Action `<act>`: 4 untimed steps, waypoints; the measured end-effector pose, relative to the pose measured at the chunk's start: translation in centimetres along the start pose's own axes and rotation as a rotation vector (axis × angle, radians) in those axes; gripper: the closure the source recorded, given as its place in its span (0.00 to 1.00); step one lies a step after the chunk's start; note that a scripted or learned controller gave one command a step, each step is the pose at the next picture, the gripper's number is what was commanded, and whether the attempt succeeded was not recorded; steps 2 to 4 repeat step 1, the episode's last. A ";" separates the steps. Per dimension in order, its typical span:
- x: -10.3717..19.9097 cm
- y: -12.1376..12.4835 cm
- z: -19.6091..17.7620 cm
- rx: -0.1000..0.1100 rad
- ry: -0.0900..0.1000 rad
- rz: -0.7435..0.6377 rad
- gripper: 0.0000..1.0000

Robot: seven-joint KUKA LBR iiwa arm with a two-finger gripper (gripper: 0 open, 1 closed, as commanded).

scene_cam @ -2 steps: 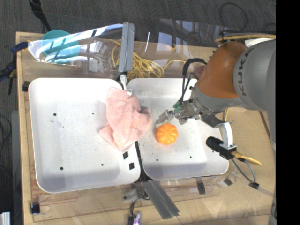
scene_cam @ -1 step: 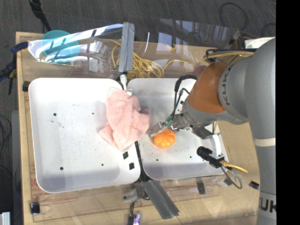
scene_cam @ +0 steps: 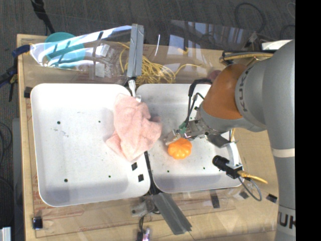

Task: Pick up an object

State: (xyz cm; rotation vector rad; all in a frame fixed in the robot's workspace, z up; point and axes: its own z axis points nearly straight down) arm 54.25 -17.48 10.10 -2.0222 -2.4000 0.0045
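Two shallow white bins are sitting side by side on the bench, and the gripper [scene_cam: 181, 132] is hanging low in the right bin [scene_cam: 165, 97], just above and touching or nearly touching the top of a small orange pumpkin-shaped object [scene_cam: 179, 148] that is lying on the bin floor near the middle. The claw's state cannot be told from this slanted view; the wrist and cabling are hiding the tips. A pink cloth [scene_cam: 133, 127] is draping over the divide between the bins, its right edge lying near the pumpkin-shaped object but apart from it. The left bin [scene_cam: 65, 149] is holding only the cloth's other half. To do this grasp well, the arm is probably needing to centre over the round body, not its rim, since a smooth rounded thing is likely to roll or squirt sideways under an off-centre pinch. Descending straight and closing across the widest part looks safest, keeping clear of the cloth so no fold is getting caught.
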 end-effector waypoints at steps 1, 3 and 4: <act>0.1 3.8 -9.8 -0.003 -0.001 -0.202 1.00; 0.1 3.8 -9.8 -0.003 -0.001 -0.202 1.00; 0.1 3.8 -9.8 -0.003 -0.001 -0.202 1.00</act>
